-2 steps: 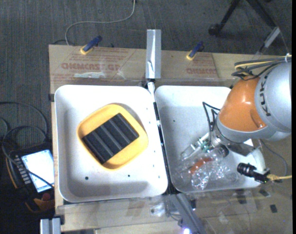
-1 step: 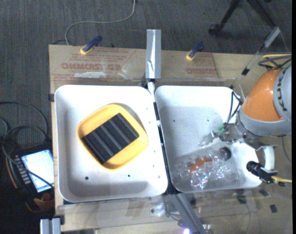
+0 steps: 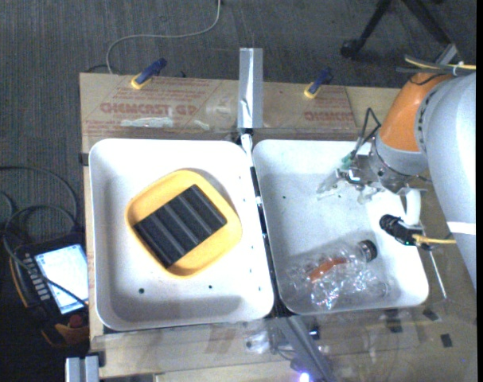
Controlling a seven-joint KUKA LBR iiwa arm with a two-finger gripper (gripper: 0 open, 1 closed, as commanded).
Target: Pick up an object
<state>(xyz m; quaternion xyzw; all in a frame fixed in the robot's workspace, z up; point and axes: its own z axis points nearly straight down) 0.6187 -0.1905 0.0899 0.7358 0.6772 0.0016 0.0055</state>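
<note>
A yellow pad with a black ribbed top (image 3: 184, 221) lies tilted in the middle of the left bin (image 3: 114, 165). A crushed clear plastic bottle (image 3: 336, 275) with a black cap and an orange patch inside lies at the front of the right bin (image 3: 289, 165). My gripper (image 3: 340, 180) hangs low over the back right part of the right bin, pointing left, well behind the bottle. Nothing shows in its grasp. The grey arm with its orange band (image 3: 404, 122) covers the bin's right rim.
A black and white fitting (image 3: 399, 223) with a cable juts from the arm over the right bin's right side. A metal post (image 3: 250, 94) stands behind the divide between the bins. Two clamps (image 3: 149, 72) hold the board at the back.
</note>
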